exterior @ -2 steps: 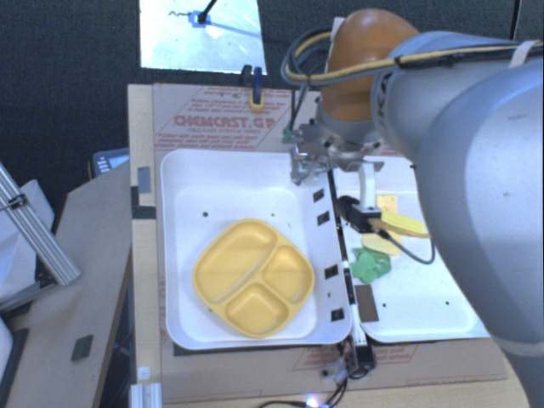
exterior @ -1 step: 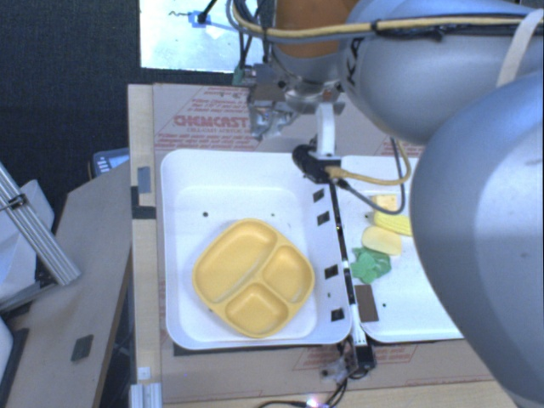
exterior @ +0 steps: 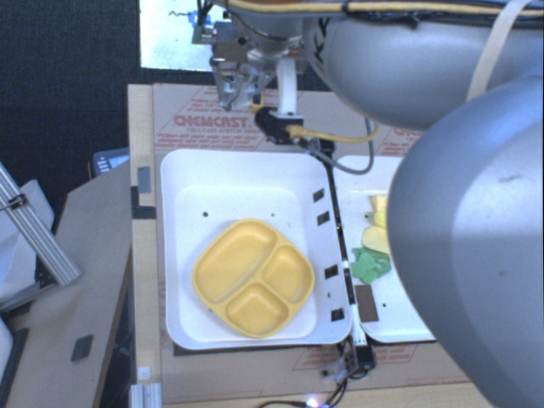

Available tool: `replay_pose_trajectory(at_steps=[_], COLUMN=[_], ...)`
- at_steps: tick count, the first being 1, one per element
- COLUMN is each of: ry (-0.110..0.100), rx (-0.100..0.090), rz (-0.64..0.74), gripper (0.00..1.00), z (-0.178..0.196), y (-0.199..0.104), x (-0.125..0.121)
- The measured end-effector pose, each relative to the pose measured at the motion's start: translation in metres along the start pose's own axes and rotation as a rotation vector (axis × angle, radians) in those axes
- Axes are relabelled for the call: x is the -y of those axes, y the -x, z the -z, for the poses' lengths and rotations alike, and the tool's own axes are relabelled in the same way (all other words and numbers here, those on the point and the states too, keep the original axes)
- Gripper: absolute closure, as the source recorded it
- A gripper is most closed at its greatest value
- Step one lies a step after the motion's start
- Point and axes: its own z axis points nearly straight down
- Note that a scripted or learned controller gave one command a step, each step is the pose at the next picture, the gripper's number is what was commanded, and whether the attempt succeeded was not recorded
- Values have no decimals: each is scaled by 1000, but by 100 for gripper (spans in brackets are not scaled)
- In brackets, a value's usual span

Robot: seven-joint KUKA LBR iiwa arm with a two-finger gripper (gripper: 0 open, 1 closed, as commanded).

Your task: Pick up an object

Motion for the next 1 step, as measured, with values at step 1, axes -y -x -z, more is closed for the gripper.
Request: replay_pose_trajectory(at_steps=[1], ry=[0], rx=[2], rz=[-3], gripper=[100], z=[75], y=[4], x=[0])
